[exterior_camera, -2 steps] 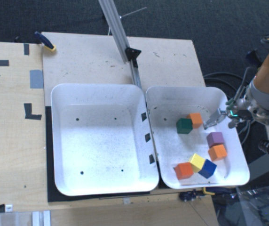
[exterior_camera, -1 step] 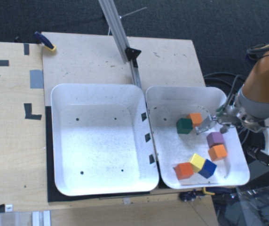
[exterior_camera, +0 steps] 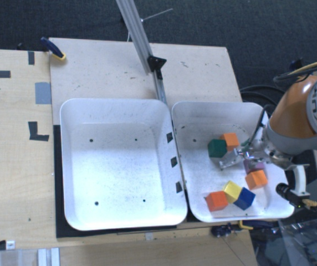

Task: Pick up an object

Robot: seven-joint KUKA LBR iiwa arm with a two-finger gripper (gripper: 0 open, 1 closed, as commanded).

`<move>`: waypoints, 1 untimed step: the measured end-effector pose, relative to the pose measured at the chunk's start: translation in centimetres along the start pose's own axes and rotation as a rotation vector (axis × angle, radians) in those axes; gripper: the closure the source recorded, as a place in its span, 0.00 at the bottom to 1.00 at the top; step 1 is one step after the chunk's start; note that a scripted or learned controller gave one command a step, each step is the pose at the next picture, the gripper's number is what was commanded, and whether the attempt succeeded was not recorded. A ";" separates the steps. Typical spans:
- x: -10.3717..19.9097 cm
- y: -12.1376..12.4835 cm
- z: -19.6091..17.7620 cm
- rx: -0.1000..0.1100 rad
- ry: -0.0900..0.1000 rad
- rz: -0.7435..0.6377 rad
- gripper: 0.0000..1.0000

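arm [exterior_camera: 297, 115] — reaching in from right | pincer [exterior_camera: 233, 158] — low, finger state unclear

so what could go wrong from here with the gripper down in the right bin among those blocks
1. The gripper sits close beside the dark green cube and small orange cube; closing could nudge one away rather than catch it.
2. The orange block lies right beneath the wrist, so a shift might knock it.
3. The orange, yellow and blue cubes cluster tightly near the right white bin's front wall, leaving little finger room.
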State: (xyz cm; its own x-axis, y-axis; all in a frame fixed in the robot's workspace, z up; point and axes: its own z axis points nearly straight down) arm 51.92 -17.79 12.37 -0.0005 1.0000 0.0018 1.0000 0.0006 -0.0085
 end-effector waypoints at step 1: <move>0.1 0.1 3.2 -0.008 -0.001 -0.002 0.00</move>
State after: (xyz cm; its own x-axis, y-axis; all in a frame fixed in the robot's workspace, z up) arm 52.00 -17.65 9.12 -0.0028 1.0000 0.0007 1.0000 0.0028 -0.0008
